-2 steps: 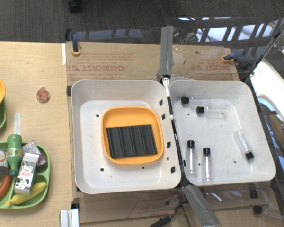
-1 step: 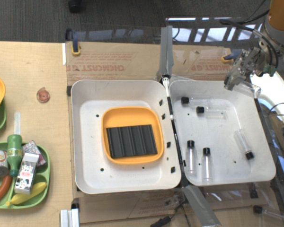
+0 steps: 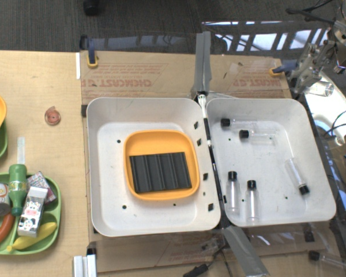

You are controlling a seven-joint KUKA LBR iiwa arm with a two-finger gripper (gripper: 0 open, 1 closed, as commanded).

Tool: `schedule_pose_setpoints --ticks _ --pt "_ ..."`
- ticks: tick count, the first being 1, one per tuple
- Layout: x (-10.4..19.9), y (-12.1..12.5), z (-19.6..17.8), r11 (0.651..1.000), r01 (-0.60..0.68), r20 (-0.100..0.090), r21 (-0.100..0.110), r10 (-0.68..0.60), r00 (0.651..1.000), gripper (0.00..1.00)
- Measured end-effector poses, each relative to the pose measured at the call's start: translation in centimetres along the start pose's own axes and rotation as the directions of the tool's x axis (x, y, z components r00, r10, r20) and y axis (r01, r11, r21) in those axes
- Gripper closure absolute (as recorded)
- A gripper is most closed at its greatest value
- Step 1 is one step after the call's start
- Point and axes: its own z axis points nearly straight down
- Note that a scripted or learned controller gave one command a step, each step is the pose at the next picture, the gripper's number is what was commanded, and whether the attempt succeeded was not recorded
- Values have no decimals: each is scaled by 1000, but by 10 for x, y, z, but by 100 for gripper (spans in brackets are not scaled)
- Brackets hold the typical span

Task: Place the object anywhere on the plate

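Right of the plate (image 3: 161, 136), in the right bin (image 3: 271, 160): several capped vials (image 3: 251, 199), long axes mostly running near-to-far. Jaws well beyond that bin's far right corner; released or clenched, cannot tell.

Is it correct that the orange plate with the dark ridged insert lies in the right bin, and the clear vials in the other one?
Not quite: the camera view shows the orange plate in the left bin. The clear vials lie in the right bin.
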Motion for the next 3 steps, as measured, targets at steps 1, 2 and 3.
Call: schedule_pose_setpoints --ticks 1,2,3 --pt "24 -69 -60 999 47 0 0 -47 999 100" --pt "-14 -61 -93 930 368 2 -1 -368 930 100" --pt "3 50 -93 761 649 -1 -4 -649 761 100"
